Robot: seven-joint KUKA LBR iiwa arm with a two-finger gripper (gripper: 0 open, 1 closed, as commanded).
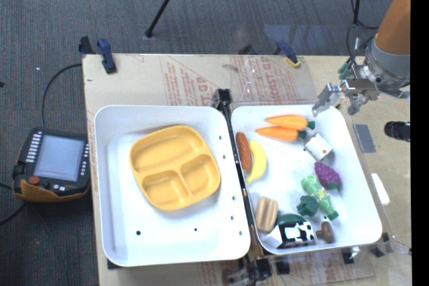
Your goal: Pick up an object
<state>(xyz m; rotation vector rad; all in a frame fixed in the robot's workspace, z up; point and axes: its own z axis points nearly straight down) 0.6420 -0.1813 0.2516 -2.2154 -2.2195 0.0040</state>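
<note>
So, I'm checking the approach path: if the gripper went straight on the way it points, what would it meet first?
Probably the carrots at the top of the right bin. The gripper hangs over that bin's upper right corner, pointing down and leftward; its height is unclear, so it might meet bin floor first.

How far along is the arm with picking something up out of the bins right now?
Done: nothing looks picked yet. The carrots, banana and grapes all lie in the right bin. In hand: the gripper hangs above that bin's far right corner, with nothing visible between its fingers. Left: descend, grasp and lift one object.
</note>
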